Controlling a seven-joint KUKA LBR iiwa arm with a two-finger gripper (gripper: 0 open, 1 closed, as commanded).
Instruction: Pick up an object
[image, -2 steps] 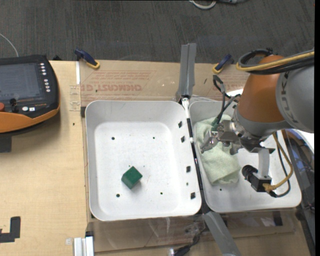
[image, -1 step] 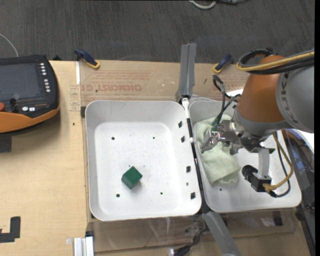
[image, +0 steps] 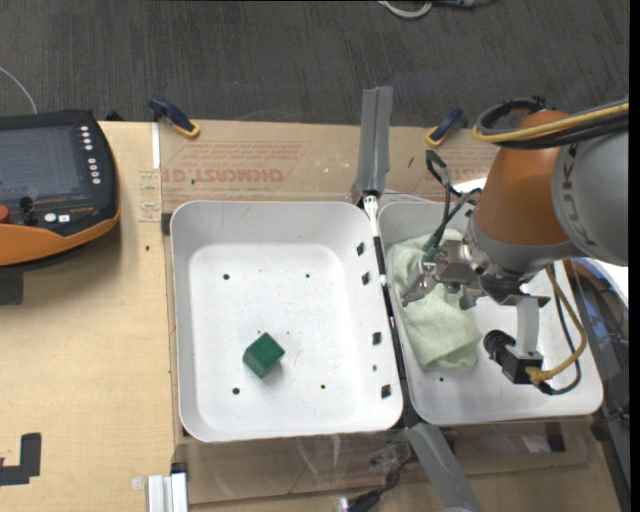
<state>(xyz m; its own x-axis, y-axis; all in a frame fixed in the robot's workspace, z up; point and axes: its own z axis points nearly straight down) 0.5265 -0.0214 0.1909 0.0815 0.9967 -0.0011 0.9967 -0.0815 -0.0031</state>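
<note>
1. White bins: two, side by side on my bench, the left bin and the right bin.
2. Green blocks: one green block, in the left bin.
3. Pale cloths: one pale cloth, crumpled in the right bin.
4. Pendants: one teach pendant, orange-edged with a screen, at the far left.
5. Clamps: two, clamp one and clamp two, on the back edge.
6. My arms: one, my arm.

You're looking at a plywood bench backed by dark grey carpet, with a cardboard sheet clamped along the bench's far edge and an orange-rimmed control pendant on the bench's left end.
</note>
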